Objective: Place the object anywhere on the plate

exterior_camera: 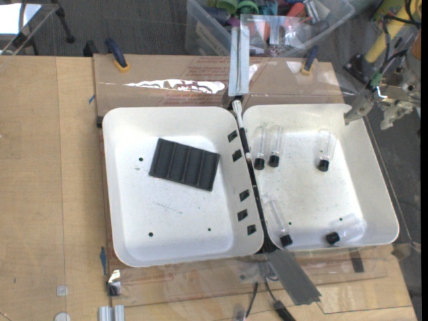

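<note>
Here, two white bins sit side by side on a wooden bench, with a sheet of brown card under their far edges. The left bin holds the plate, a dark ridged slab lying flat and slightly skewed in the far half of the floor, clear of every wall. A few small dark specks dot the floor around it.

The right bin holds five clear tubes with black caps. Two lie just beside each other near the far left corner, caps pointing toward the near side. A third lies alone to their right, near the middle of the far half. A fourth lies close to the left wall in the near half, and the fifth rests by the near wall toward the right corner. None of them touches the plate; all are in the other bin from it.

The gripper hangs over the far right corner of the right bin, among cables and metal parts, well apart from the tubes and the plate. Nothing is seen in its grasp, and I cannot tell whether it is wide or narrow.

Small black clips run along the seam between the bins. A clear tub of coloured odds and ends stands beyond the card.
</note>
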Robot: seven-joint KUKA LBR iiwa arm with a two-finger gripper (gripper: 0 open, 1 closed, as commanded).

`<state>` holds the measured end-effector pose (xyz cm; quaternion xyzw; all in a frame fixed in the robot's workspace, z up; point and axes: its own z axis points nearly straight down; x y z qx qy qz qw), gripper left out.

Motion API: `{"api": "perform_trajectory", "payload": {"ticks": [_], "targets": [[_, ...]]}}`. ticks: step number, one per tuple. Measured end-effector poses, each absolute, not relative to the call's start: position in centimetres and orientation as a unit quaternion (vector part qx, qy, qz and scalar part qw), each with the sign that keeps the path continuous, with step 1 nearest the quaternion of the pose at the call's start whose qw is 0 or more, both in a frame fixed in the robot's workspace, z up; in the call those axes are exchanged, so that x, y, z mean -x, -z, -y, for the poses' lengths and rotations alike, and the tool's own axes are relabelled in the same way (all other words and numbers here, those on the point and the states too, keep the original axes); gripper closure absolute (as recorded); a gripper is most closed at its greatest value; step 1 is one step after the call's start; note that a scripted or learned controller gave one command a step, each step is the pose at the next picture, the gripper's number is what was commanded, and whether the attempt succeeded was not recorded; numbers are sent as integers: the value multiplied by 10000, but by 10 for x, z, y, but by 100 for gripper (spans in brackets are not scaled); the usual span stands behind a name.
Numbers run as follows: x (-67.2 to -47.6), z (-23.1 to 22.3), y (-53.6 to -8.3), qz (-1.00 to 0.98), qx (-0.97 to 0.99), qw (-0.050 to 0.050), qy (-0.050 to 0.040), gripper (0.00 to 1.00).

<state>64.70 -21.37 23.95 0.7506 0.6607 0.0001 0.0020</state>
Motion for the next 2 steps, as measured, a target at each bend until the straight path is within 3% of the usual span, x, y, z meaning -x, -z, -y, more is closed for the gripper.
{"api": "perform_trajectory", "payload": {"ticks": [1, 2], "targets": [[-668, 212, -249, -7122, -7020, 22, 0, 0], [-667, 222, -238, -7520, -6591, -5, 8, 0]]}}
